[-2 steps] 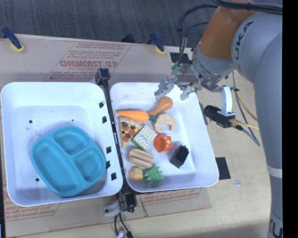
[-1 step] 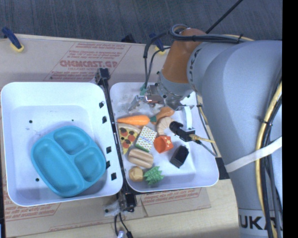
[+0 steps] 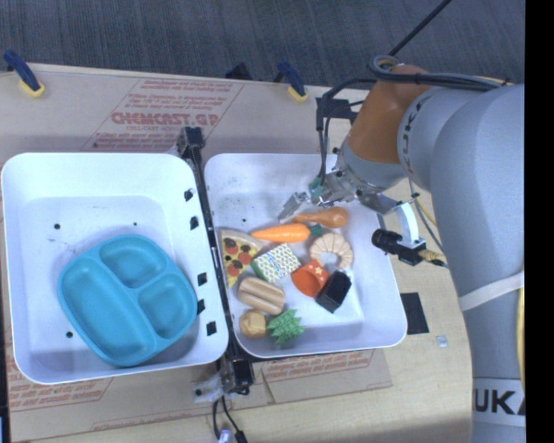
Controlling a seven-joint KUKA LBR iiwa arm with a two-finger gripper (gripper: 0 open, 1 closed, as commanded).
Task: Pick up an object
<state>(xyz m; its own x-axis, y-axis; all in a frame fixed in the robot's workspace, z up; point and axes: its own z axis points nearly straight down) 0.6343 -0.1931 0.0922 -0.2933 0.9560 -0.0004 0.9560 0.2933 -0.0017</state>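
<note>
Grey arm point(image 3: 471, 183) bent over right bin point(image 3: 379, 326), end effector point(image 3: 316, 195) beside carrot point(image 3: 281, 233)

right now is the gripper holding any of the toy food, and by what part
Cannot be told. The gripper is low in the right bin, just above the orange squash-shaped toy and the carrot, but no toy shows between its fingers.
</note>
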